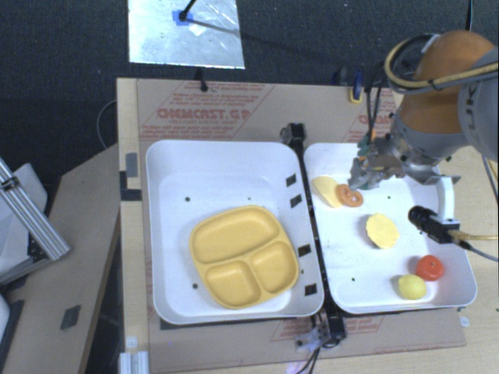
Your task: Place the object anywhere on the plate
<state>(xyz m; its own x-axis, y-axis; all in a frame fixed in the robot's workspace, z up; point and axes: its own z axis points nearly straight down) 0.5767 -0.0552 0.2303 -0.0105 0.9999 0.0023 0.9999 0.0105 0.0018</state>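
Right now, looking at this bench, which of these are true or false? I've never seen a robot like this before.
1. The yellow plate lies in the left bin. True.
2. The plate has three compartments. True.
3. The tomato sits on the plate. False: it lies in the right bin, beside the lemon.
4. The gripper hovers over the plate. False: it is over the right bin, near the orange slice.
5. The plate holds food. False: its compartments are bare.
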